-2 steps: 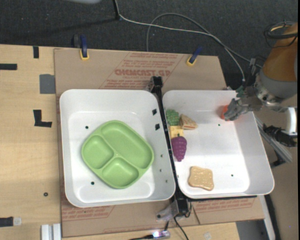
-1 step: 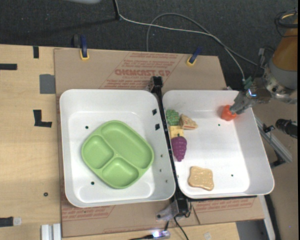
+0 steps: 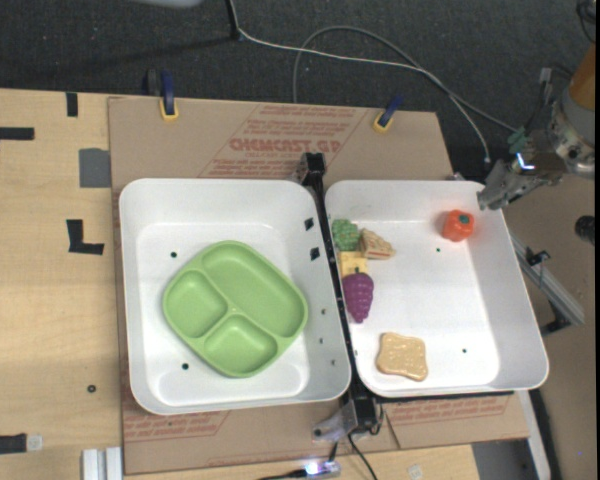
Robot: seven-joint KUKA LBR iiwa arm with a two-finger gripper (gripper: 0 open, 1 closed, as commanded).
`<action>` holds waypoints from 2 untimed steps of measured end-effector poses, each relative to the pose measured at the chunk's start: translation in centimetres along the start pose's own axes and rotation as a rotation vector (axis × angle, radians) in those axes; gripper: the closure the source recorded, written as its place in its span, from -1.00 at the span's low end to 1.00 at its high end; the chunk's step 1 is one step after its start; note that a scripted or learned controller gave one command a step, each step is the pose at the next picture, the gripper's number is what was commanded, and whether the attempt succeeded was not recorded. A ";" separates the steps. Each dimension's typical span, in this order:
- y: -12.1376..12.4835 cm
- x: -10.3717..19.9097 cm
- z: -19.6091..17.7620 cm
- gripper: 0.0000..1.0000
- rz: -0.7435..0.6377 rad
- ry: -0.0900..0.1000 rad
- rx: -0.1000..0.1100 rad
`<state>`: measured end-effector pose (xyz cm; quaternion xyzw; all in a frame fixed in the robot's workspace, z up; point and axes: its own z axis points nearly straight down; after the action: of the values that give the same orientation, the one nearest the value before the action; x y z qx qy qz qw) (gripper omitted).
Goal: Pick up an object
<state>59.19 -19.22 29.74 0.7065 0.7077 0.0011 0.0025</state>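
In the right bin lie a red-orange toy tomato at the far right, a purple grape bunch near the left wall, a slice of toast at the front, and a green piece, a yellow piece and a small sandwich wedge bunched by the divider. My gripper hangs at the bin's far right corner, just right of and above the tomato, with nothing seen in it.
The left bin holds a green divided plate. Cables run across the dark floor behind the bench. Two clamps pin the cardboard sheet at the back edge.
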 end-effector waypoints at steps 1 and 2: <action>-0.5 5.0 2.0 1.00 -0.003 0.003 0.008; -2.3 10.5 2.7 1.00 -0.003 0.003 0.008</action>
<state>56.93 -8.74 27.03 0.7053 0.7089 -0.0007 -0.0012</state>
